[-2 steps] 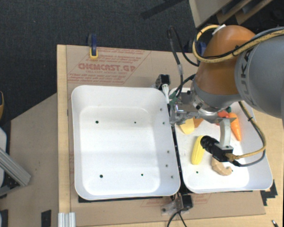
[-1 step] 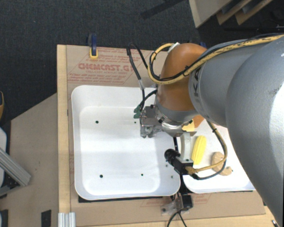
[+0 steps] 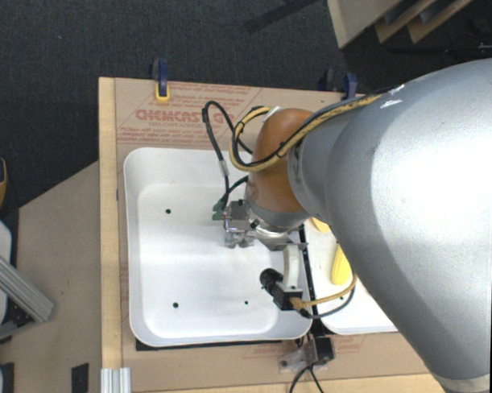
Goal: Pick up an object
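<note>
One red word, "CHEMCAST", on the board (image 3: 184,115) behind the left bin (image 3: 147,253).

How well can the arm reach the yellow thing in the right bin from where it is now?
Probably yes, but not straight away. The end effector sits over the left bin, while the yellow thing lies in the right bin, partly hidden under the arm.

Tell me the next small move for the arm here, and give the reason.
Probably swing back toward the right bin. The pincer sits over bare white floor in the left bin, with nothing under it to pick, while a yellow object lies in the right bin, partly hidden by the arm. That looks like the nearest thing worth trying.
</note>
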`<state>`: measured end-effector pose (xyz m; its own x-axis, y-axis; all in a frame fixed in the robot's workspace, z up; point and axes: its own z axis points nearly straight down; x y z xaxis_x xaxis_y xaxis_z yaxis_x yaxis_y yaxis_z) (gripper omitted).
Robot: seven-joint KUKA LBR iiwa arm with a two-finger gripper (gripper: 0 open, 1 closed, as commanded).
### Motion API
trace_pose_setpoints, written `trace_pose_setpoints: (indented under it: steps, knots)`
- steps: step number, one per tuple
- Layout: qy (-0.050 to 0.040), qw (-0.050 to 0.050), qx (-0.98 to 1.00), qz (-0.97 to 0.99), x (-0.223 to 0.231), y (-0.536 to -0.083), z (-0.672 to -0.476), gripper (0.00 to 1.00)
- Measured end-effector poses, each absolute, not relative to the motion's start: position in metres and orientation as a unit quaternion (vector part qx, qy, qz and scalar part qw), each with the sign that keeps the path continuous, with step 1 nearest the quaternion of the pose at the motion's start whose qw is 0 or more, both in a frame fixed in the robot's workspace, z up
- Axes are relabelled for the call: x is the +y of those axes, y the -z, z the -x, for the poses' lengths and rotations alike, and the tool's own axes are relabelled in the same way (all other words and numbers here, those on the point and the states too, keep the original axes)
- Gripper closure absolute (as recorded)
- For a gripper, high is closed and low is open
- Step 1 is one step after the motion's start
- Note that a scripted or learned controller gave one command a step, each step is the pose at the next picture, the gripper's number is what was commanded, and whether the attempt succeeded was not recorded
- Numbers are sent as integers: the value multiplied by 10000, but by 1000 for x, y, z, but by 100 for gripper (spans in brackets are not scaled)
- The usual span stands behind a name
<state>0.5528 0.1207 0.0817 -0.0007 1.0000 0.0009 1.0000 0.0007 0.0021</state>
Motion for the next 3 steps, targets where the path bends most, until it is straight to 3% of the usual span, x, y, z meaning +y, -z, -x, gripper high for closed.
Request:
trace_pose_setpoints:
  steps: [2, 3]
  knots:
    - [-14, 10, 7069, -7073, 127, -95, -561, 100]
    - [-52, 19, 7092, -7050, 179, -181, -576, 100]
